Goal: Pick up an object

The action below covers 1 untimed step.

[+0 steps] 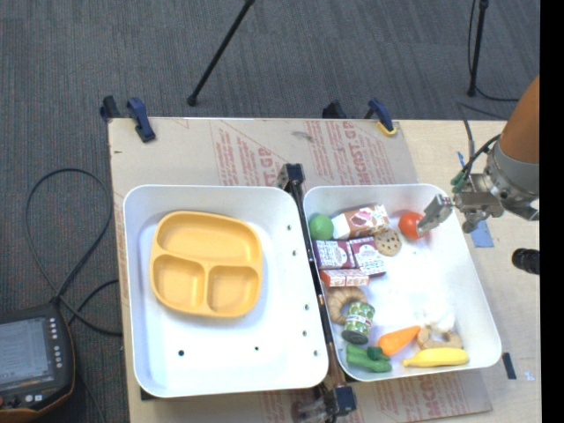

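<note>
Just beside the open, empty end effector (438,211) sits the tomato (409,225); centre over it before closing.

Dark grey ribbed carpet floor (70,51); thin black tripod legs (225,47) crossing it; pale wooden bench board with red printed lettering (264,152), blue clamps (141,120) at its far edge; grey-screened handheld control pendant (31,359), black cable (62,179) looping nearby

tray (208,263): yellow | bins (141,342): white | tomato (409,226): red (glossy) | carrot (398,339): orange
</note>
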Each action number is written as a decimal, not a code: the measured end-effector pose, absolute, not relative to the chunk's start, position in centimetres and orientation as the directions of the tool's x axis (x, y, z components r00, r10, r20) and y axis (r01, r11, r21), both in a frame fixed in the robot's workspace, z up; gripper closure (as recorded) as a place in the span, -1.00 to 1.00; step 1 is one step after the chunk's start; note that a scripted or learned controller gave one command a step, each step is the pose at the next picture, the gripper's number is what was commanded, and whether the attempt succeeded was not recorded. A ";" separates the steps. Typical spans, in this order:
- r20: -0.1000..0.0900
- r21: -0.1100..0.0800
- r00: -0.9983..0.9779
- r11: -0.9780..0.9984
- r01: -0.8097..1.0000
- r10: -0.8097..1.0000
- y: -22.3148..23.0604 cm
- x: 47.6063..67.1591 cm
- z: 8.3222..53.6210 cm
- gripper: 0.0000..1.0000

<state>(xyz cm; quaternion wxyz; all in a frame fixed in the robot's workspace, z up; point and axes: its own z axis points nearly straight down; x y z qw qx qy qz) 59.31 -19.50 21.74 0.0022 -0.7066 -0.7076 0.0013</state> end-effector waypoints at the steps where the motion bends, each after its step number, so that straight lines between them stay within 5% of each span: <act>1: 0.002 -0.006 -0.004 0.004 1.000 1.000 -19.4 64.4 10.5 -1.00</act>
